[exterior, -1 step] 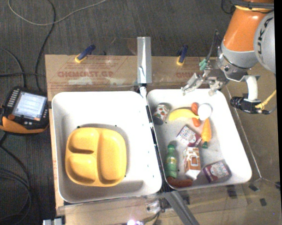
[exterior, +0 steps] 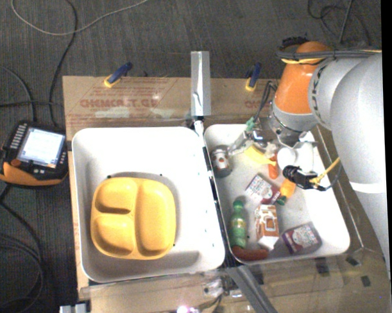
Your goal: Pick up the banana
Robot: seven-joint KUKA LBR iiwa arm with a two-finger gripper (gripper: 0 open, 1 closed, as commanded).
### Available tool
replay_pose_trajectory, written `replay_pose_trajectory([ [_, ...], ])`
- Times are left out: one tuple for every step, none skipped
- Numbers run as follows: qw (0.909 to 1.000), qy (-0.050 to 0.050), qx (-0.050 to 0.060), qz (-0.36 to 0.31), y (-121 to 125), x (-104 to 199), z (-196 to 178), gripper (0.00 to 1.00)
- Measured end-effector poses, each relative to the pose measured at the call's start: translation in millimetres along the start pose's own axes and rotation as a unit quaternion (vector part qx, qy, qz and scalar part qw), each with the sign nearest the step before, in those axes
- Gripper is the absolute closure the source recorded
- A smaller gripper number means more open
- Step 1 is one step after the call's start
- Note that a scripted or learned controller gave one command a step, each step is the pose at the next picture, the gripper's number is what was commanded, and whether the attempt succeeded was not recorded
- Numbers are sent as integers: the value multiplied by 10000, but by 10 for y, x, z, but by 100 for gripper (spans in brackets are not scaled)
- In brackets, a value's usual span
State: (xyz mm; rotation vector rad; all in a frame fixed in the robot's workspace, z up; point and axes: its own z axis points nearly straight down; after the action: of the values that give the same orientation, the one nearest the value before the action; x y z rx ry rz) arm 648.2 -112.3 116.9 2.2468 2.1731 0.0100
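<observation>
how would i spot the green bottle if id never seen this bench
Go to the right bin, the one crowded with small packets. The green bottle lies near its left wall, just left of a white carton and above a red sausage. It is the only green, see-through thing there.

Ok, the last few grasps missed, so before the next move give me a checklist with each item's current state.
1. Banana located: ok, a yellow piece shows at the right bin's far end, mostly hidden by the arm.
2. End effector over that spot: ok.
3. Banana between the fingers: cannot tell.
4. Clutter near the target: not ok, a metal cup and an orange item lie close.
5. Left bin's yellow tray out of the way: ok.
</observation>
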Motion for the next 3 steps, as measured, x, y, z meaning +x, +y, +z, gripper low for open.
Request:
replay_pose_trajectory([
  [10000, 21, 21, 82, 238, -125, 277, 0],
  [9874, 13, 16, -1580, -150, 50, 262, 0],
  [9876, 14, -6, -1572, -138, 44, 163, 100],
])
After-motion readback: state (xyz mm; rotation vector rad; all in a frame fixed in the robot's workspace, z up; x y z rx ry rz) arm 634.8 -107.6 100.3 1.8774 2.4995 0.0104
